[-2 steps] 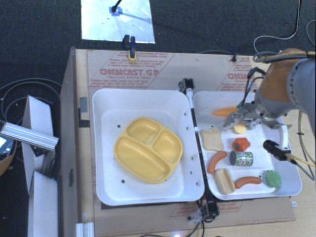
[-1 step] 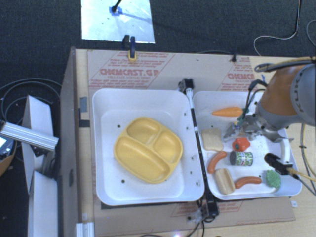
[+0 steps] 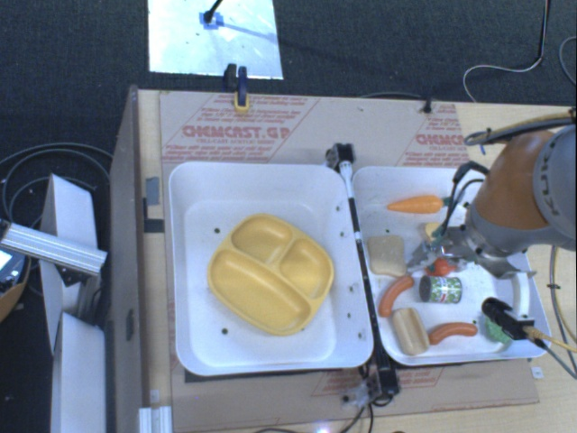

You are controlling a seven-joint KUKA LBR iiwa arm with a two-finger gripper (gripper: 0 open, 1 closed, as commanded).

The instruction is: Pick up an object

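Our claw (image 3: 433,253) hangs low over the right bin (image 3: 383,188). We cannot tell whether it is apart or together, and we see nothing held in it. Just on its near side, touching it or nearly so, sits a small red piece (image 3: 442,266), which we take as the thing to lift. We judge it to be toy food: light, stiff, smooth and rounded, so apt to slip out or roll. We would close across its widest middle, straight from above. Right against the red piece, one step farther from the claw, a can (image 3: 441,289) lies on its side. We think it is the main obstacle, since it leaves little room there and could roll if nudged. Toward the other bin from the claw lie a pale slice (image 3: 388,254) and a sausage (image 3: 395,295), near but apart. Beyond the claw, by the far wall, lies a carrot (image 3: 416,205). Farthest on the near side are a roll (image 3: 410,330) and a second sausage (image 3: 453,333). The left bin (image 3: 194,242) holds a yellow tray (image 3: 270,273), well away.
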